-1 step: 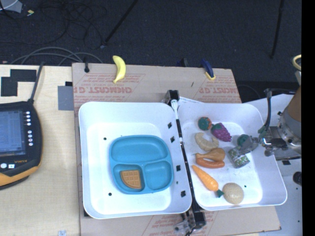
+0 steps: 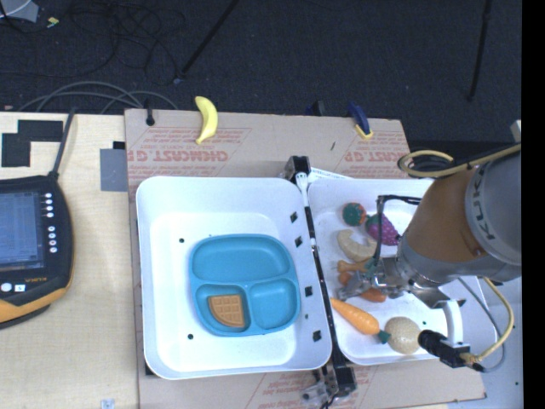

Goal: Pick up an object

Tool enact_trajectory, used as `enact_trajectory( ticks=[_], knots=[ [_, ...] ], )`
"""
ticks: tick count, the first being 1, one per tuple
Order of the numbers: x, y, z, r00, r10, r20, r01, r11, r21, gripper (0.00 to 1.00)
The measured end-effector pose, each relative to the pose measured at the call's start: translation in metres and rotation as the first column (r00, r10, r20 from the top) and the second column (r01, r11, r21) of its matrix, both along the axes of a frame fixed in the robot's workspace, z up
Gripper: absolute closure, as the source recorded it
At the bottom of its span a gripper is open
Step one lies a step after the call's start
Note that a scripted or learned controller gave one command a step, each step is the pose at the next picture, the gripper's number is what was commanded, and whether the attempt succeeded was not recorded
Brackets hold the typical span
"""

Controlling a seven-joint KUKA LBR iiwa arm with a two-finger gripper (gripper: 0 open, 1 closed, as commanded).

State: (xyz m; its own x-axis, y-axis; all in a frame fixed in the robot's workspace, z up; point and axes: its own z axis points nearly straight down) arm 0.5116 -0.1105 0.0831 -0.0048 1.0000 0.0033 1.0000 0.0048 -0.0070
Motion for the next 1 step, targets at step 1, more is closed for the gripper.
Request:
enact_trajectory(
  ticks=[1],
  knots=[
    [0.0006,-0.0048,0.0168,1.0,-0.009,0.002,0.009,1.0,-0.001,1.0]
  ],
)
